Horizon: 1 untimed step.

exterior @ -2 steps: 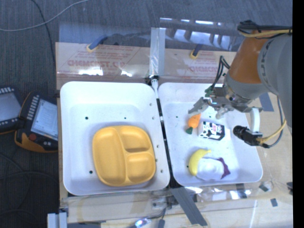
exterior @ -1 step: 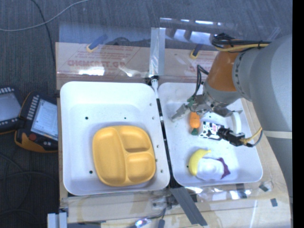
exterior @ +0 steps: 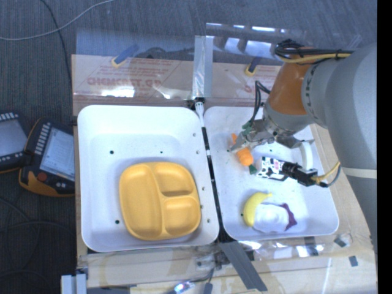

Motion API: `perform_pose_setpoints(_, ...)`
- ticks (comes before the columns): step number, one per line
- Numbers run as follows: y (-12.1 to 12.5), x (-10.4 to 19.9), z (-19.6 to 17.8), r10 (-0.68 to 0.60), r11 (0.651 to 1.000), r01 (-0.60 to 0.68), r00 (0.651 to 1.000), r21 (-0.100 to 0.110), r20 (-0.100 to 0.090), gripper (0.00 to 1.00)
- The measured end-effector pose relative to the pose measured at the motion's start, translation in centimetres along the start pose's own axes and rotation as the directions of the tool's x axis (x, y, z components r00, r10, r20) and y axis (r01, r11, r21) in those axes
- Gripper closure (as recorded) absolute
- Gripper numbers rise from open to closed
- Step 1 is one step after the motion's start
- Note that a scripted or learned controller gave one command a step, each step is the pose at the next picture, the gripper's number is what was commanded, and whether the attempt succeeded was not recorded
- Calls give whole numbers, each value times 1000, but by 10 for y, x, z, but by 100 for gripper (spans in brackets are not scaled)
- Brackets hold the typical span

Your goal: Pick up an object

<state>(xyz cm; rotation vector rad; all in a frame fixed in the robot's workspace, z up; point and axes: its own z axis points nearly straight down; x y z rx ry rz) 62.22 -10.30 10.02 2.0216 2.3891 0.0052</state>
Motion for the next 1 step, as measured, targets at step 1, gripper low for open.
perform_pose_setpoints(1,34,50,-126,114,993,-114,993,12,-2,100)
